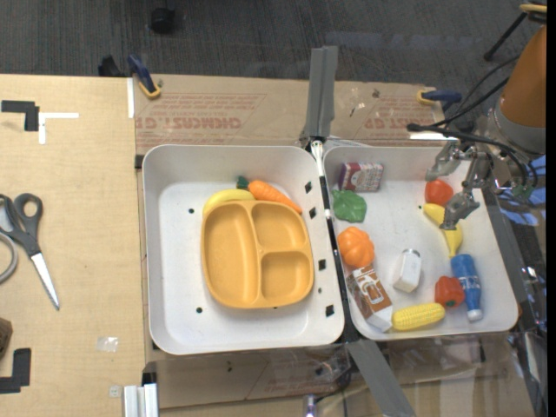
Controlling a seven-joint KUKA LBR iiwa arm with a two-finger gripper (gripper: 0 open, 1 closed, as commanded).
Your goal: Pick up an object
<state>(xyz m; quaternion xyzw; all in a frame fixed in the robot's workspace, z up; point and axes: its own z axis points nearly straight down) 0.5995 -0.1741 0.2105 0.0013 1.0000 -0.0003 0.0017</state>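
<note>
My gripper point(459, 207) hangs at the right of the frame, low over the right bin point(393, 156). Fingers spread, nothing between them; tips just above a banana point(443, 226), a tomato point(438, 191) just left. Lower right: bottle point(466, 283), pepper point(448, 291), corn point(417, 317). Left bin point(165, 259), centre frame: yellow tray point(257, 254), carrot point(274, 193) at its top edge.
</note>
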